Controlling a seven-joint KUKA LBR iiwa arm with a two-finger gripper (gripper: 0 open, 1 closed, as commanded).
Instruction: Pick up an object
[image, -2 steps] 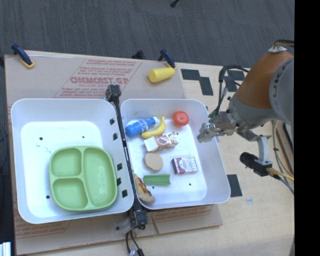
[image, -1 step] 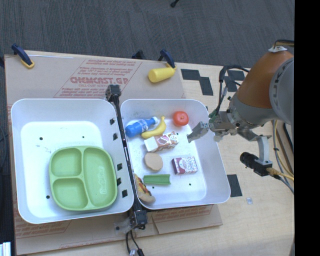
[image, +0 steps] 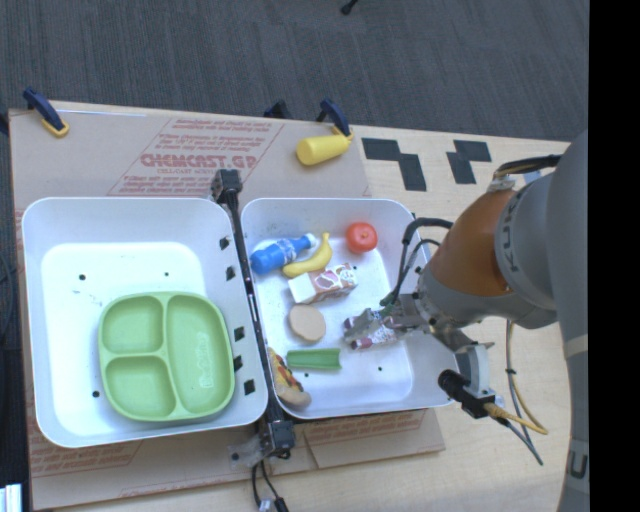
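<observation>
Two white bins sit side by side. The left bin (image: 40, 330) holds a green divided plate (image: 165, 355), with bare floor above it and along its left wall. The right bin (image: 400, 375) is crowded toward its left half: a blue bottle (image: 278, 253), a banana (image: 310, 259), a red tomato (image: 361, 236), a wrapped block (image: 325, 285), a tan round piece (image: 307, 323), a green stick (image: 313, 360) and a hot dog (image: 287, 385) lying against the lower left wall. The gripper (image: 372, 328) is low inside this bin, near its right wall, just beside the tan piece. Whether it is open or gripping anything, I cannot tell. Bare floor lies below it toward the near rim.
</observation>
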